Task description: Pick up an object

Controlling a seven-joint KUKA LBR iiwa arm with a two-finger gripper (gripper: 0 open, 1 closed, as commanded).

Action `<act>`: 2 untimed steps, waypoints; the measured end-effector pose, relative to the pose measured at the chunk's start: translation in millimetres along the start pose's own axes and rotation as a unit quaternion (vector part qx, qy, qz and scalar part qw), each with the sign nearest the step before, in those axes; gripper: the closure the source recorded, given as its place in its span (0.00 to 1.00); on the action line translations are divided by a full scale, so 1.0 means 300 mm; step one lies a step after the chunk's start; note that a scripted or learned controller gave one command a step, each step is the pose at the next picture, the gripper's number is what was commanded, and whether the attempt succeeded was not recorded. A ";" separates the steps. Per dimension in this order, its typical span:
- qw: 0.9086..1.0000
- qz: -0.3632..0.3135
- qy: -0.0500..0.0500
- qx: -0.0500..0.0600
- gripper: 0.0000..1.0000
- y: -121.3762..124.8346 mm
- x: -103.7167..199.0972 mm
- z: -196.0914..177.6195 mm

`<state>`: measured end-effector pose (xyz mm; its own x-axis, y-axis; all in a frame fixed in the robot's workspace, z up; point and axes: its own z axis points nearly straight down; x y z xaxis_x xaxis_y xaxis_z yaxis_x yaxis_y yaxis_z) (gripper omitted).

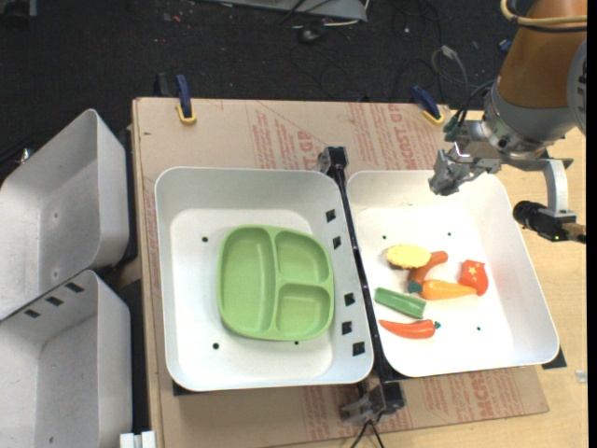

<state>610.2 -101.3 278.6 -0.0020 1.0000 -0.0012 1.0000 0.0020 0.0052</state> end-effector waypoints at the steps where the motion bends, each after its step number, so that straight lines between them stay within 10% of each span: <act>1: 1.000 -0.003 0.001 0.003 1.00 -0.035 0.205 0.013; 2: 1.000 -0.003 0.001 0.003 1.00 -0.049 0.369 0.010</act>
<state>595.3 9.5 275.4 -0.0075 1.0000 0.0012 1.0000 0.0075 -0.0012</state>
